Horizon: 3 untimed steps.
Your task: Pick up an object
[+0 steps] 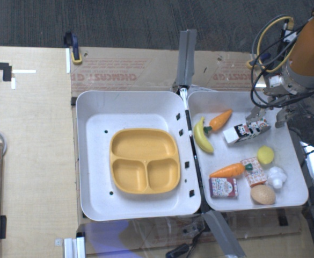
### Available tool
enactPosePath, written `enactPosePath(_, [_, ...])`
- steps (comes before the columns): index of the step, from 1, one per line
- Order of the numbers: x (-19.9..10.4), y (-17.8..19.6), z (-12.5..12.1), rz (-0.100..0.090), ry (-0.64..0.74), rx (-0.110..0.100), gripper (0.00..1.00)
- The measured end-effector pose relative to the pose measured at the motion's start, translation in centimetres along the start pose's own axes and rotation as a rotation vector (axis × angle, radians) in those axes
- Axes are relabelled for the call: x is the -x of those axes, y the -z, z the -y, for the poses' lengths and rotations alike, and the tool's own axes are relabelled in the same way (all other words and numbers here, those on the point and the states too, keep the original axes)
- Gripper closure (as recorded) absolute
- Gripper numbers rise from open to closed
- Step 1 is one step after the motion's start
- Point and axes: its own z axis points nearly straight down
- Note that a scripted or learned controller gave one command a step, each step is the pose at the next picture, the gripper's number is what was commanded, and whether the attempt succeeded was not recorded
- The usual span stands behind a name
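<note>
I see the gripper (257,117) hanging over the upper right part of the right bin (299,160), close to that bin's far rim; whether it is open or closed I cannot tell from here. Just under it lies a small white carton (244,131), with an orange carrot (220,120) and a banana (202,135) to its left, the banana near the bin's left wall. Lower down, a second carrot (229,170), a red packet (223,187), a yellow lemon (265,155), a white ball (276,176) and a tan egg (263,194) crowd the near right corner. The left bin (89,160) carries a yellow divided plate (145,160) with bare white floor all around it. Both bins sit on a brown cardboard sheet (124,69) on the pale bench (28,160)
</note>
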Motion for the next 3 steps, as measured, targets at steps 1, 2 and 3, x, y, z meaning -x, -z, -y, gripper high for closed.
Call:
enactPosePath(1, [0.3,0.1,-0.1,0.000,0.112,0.001,0.00])
enactPosePath(2, [0.0,5.6,0.0,0.000,0.343,0.001,0.00])
enactPosePath(3, [6.0,6.0,-0.8,0.001,0.324,0.003,0.00])
